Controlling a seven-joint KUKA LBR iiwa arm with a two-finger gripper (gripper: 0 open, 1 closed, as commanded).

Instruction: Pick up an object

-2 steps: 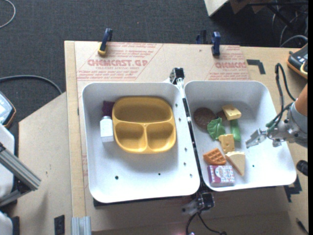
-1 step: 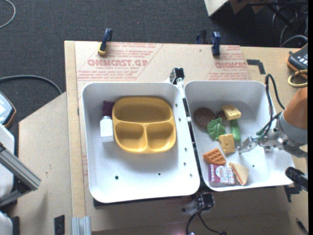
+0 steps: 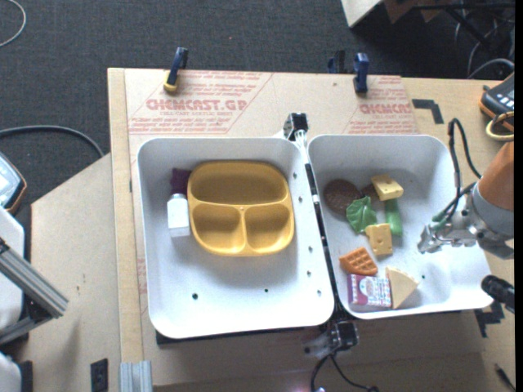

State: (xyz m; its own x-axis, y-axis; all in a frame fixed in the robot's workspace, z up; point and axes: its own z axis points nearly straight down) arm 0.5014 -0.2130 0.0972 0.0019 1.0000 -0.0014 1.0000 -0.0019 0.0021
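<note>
From the overhead camera, my gripper (image 3: 431, 242) hangs over the right bin (image 3: 425, 149), near its right wall; I cannot tell how it is set. The toy foods lie to its left, apart from me: cheese cube (image 3: 378, 239), green leaf (image 3: 360, 215), brown cookie (image 3: 341, 194). The left bin (image 3: 155, 219) bears 1 yellow tray (image 3: 240, 207).

The grey robot arm with its orange band (image 3: 500, 182) reaches in from the right edge, wrist angled down and toward the left. Its metal two-finger gripper (image 3: 431, 242) sits low at the arm's tip, pointing leftward. The tip is small and blurred, so the jaws' spacing cannot be made out.
</note>
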